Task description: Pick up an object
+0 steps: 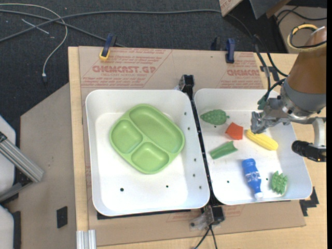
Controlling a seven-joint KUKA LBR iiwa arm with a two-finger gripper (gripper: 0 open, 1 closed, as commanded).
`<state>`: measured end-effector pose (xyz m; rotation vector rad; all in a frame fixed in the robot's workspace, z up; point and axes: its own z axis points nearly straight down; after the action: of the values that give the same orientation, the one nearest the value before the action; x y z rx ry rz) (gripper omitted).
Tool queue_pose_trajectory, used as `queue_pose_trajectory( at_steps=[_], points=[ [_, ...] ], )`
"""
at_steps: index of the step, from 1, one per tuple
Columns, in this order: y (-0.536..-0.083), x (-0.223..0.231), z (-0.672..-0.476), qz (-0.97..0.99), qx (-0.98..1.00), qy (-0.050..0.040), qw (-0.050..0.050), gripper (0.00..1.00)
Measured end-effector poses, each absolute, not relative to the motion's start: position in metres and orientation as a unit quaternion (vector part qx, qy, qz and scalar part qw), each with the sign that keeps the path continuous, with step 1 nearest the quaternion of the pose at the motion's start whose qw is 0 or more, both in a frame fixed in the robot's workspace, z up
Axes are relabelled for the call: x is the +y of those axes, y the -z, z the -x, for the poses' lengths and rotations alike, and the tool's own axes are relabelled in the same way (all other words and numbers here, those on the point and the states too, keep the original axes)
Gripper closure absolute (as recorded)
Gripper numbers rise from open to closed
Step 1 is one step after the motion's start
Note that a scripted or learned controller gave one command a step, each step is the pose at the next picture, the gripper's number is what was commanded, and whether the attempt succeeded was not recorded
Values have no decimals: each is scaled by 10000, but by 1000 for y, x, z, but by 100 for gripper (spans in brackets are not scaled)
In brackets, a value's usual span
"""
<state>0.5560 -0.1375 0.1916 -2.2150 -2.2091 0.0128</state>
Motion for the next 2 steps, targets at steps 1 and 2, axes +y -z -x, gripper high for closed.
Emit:
queue_pose_trajectory(
  at_steps=[1,2],
  points=[
    [-199,-137,-559,7070,-7072,0,10,0],
    [-136,-141,-555,7074,-7068,-20,41,0]
  ],
)
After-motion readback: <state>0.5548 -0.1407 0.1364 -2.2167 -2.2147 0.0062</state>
